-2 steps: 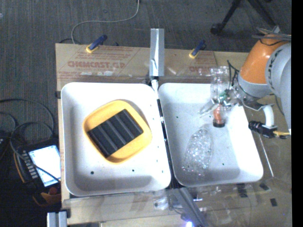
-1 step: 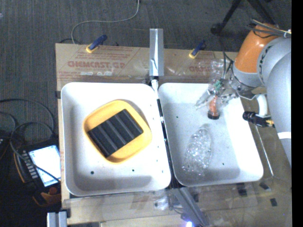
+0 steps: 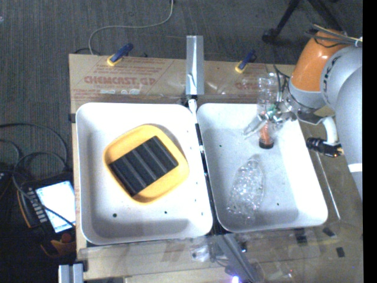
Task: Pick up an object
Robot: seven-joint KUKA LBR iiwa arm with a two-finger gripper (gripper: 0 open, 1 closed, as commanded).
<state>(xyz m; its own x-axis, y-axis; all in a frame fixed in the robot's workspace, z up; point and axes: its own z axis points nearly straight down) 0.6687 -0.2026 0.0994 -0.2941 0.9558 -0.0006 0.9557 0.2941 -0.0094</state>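
A yellow pad-like object with a black ribbed top (image 3: 145, 163) lies in the middle of the left bin (image 3: 94, 217). In the right bin (image 3: 312, 211), a crumpled clear plastic item (image 3: 247, 186) rests near the centre. My gripper (image 3: 266, 133) hangs low over the far part of the right bin, above and slightly right of the clear plastic item and apart from it. A small orange-red bit (image 3: 265, 135) shows at the gripper's tip; what it is cannot be told.
A metal divider post (image 3: 194, 69) stands at the back between the bins. Two blue-and-yellow clamps (image 3: 119, 53) (image 3: 245, 61) hold the cardboard sheet behind them. The arm's orange band (image 3: 312, 58) and grey body sit at the right edge.
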